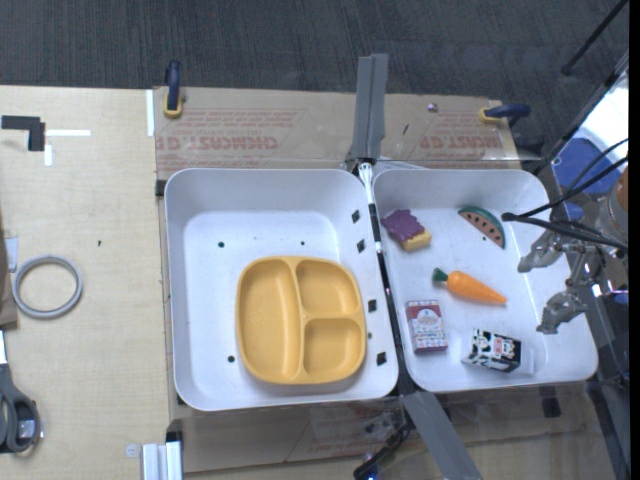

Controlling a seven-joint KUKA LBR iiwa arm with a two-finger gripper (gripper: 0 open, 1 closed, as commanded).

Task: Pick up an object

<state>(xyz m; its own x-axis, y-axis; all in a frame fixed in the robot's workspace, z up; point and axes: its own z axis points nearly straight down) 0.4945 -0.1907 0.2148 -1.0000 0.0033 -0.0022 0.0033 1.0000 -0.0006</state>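
Gripper (552, 286) at right bin's (560, 368) right wall, fingers spread, nothing held. Toy carrot (474, 286) nearest, leftward, long axis pointing toward gripper.

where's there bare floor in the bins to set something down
Left bin: a bare strip between its far wall and the yellow plate. Right bin: crowded; sandwich, melon slice, carrot, red box, cow carton and gripper leave small gaps.
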